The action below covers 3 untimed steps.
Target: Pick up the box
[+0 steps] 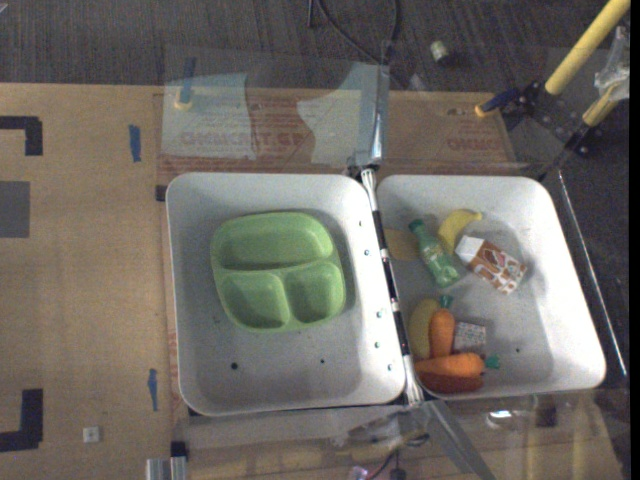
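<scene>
The box (493, 265), a small carton with a white top and orange-red printed sides, lies tilted in the upper middle of the right bin (565, 298), apart from that bin's right wall. Just to its left a yellow banana-like piece (458, 225) sits near the bin's top edge, and a green toy bottle (434, 252) lies slanted beside it, next to a flat yellow disc (401, 244) against the left wall. Toward the bottom-left corner cluster a yellow piece (422, 326), an upright orange carrot (442, 333), a second carrot (451, 365) lying along the bottom edge, and what may be a second, smaller box (470, 336), too blurred to be certain. The left bin (190, 298) holds a green three-compartment plate (278, 269) near its centre. The arm and its jaws are out of frame, so their state cannot be told.
</scene>
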Available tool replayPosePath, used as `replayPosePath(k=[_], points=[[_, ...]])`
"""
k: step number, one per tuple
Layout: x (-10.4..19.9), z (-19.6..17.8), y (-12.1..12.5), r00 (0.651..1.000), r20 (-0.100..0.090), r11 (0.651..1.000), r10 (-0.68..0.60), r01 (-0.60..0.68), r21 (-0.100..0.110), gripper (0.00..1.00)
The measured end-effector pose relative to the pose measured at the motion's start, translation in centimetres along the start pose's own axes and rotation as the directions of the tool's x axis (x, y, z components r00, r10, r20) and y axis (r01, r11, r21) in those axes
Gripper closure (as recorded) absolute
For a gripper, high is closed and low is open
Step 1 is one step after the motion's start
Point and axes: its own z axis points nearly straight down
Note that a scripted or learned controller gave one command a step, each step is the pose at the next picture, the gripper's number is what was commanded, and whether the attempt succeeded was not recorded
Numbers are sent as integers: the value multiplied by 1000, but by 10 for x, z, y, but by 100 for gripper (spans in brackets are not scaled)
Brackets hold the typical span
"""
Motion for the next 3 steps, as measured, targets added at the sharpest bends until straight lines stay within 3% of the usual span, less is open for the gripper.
replayPosePath(k=[1, 2, 3], points=[[51, 0, -22, 999, -1, 999, 35, -35, 4, 100], [94, 71, -46, 999, -2, 999, 41, -41, 5, 100], [93, 27, -43, 978, -2, 978, -208, 208, -1, 100]])
